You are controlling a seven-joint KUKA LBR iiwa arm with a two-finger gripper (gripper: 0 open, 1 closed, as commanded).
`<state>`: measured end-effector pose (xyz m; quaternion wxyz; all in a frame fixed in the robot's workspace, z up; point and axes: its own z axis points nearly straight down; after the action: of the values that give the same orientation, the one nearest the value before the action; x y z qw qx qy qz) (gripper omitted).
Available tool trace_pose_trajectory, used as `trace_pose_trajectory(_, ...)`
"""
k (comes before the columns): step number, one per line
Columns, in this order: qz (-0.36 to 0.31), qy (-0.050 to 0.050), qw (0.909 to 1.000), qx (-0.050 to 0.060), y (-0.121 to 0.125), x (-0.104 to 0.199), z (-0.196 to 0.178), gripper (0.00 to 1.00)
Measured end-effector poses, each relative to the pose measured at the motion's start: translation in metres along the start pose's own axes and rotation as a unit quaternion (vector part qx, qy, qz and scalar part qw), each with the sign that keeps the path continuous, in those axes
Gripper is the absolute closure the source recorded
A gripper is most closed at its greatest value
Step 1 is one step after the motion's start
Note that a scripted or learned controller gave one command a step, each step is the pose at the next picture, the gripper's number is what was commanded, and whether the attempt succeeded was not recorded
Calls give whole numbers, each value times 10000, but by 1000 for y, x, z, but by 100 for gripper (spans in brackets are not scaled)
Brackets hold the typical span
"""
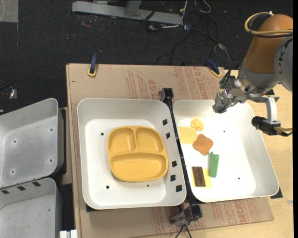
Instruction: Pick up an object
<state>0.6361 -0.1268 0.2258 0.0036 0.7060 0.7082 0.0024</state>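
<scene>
A grey arm's hand (222,104) hovers over the right bin's (242,186) far edge; whether it is wide or narrow cannot be told. Below it lie a yellow piece (197,124), brown piece (203,144), green block (213,164) and chocolate bar (199,176). The left bin (93,186) holds a yellow divided plate (137,153).

A brown cardboard sheet (139,76) with red print covers the bench, held by 2 yellow-and-blue clamps (92,66) at 11 and 1 o'clock. Around it lies dark speckled floor (37,42). Black cables (195,28) and a grey metal bar (125,13) sit at 12 o'clock. Spare white bins (28,139) rest at 9 o'clock.
</scene>
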Motion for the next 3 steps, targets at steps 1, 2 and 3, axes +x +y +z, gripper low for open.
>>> trace_pose_trajectory(1, 3, 2, 10000, 18, 1, 0, -35, 100)
trace_pose_trajectory(2, -19, 17, 10000, 53, -15, 52, -20, 100)
trace_pose_trajectory(3, -19, 16, 10000, 58, -34, 103, -7, 100)
